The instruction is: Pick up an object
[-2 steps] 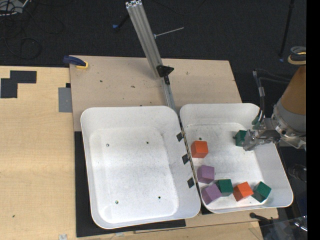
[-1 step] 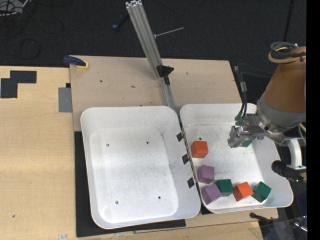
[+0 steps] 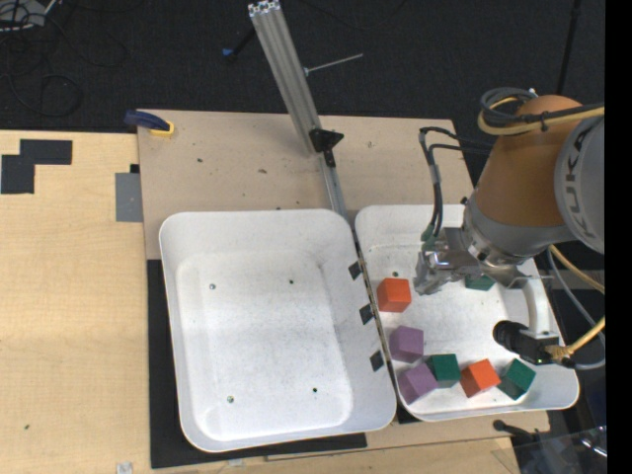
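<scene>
Scene: two shallow white bins are seen from above on a pale wooden desk (image 3: pixel 247 166), the left bin (image 3: pixel 188 240) and the right bin (image 3: pixel 380 227) set edge to edge.

Arm: a grey arm with an orange band (image 3: pixel 528 166) is seen reaching in from the right, over the right bin.

Claw: the claw (image 3: pixel 432 273) is seen low over the upper middle of the right bin; whether it is released or clenched cannot be told, and nothing is seen in it.

Nearest object: an orange cube (image 3: pixel 395 294) is seen just left of the claw, close to the wall shared by the bins.

Other objects: two purple cubes (image 3: pixel 407 344) (image 3: pixel 417 380), a green cube (image 3: pixel 445 368), a second orange cube (image 3: pixel 481 376) and a green block (image 3: pixel 517 377) are clustered near the front of the right bin. A further green piece (image 3: pixel 481 283) is partly hidden under the wrist.

Risk, offset: the orange cube is judged likely to be nudged rather than caught, since the claw sits beside it, not over it.

Risk, wall: a cube pushed against the shared wall is judged hard to straddle.

Risk, crowding: in the front cluster, neighbours are judged likely to be jammed or shoved aside.

Risk, hidden piece: the green piece under the wrist is judged liable to be knocked unseen.
</scene>
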`<state>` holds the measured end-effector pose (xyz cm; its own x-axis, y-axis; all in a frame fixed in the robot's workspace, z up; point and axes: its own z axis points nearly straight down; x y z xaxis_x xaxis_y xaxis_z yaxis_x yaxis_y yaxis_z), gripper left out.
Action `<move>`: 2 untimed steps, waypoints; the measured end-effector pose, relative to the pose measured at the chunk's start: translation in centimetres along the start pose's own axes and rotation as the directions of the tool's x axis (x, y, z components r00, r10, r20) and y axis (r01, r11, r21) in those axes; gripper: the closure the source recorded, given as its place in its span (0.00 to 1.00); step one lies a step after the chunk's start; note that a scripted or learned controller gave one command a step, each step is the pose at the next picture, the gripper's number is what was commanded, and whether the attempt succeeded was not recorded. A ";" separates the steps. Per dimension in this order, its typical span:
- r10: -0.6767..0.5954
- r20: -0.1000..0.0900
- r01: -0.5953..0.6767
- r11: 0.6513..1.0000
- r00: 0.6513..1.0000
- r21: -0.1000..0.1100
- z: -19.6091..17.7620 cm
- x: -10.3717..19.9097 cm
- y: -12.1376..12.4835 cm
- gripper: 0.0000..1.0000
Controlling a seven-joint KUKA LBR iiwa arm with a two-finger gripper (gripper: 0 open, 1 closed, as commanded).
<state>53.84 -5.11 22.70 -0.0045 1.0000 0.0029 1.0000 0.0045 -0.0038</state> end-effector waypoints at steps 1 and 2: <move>0.001 0.001 -0.001 1.000 1.000 -0.002 -0.5 4.3 1.1 1.00; -0.001 0.001 0.001 1.000 1.000 -0.003 -1.4 9.5 2.3 1.00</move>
<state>56.12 4.36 24.09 -0.0053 1.0000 0.0022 1.0000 0.0053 -0.0012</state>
